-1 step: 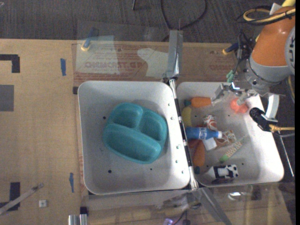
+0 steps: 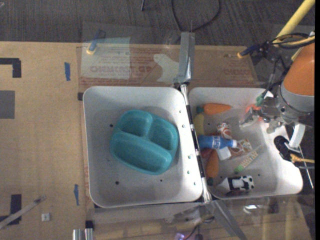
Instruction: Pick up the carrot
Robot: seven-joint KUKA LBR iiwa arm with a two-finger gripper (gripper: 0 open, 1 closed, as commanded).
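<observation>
One carrot (image 2: 217,108) lies plainly visible; the fingers (image 2: 260,115) blur together, state impossible to tell.

My arm (image 2: 300,79) is grey with an orange band. Both bins (image 2: 100,184) are white. In the left one lies a teal tray (image 2: 144,141). In the right, the carrot (image 2: 216,108) is orange, the bottle (image 2: 216,143) blue with a white cap, and the toy cow (image 2: 240,183) black and white. The surface (image 2: 40,149) is tan, with blue tape (image 2: 67,71).
</observation>
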